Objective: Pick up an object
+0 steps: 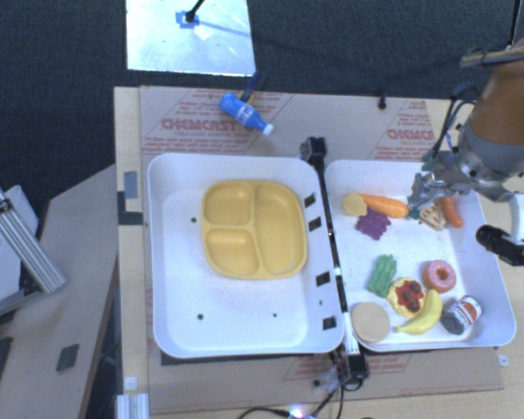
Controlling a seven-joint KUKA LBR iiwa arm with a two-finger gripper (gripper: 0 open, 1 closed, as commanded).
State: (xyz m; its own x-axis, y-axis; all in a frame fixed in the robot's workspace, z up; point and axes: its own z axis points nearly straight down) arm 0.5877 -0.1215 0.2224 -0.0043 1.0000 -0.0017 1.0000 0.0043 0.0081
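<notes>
The claw point(426, 192) hangs over the right bin point(489, 269), just right of the carrot point(384, 205); left of that bin lies a yellow tray point(251, 230).

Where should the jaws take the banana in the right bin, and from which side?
Grip the banana across its middle, coming straight down. It lies flat and curved, with the pizza toy and can crowding its ends, so probably close across its narrow width.

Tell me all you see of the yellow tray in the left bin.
The yellow tray looks like moulded plastic, a rounded rectangle with three compartments: two smaller ones on its left, one long one on its right. It lies flat, slightly rotated, on the floor of the left bin, toward the far side. All compartments look empty.
</notes>
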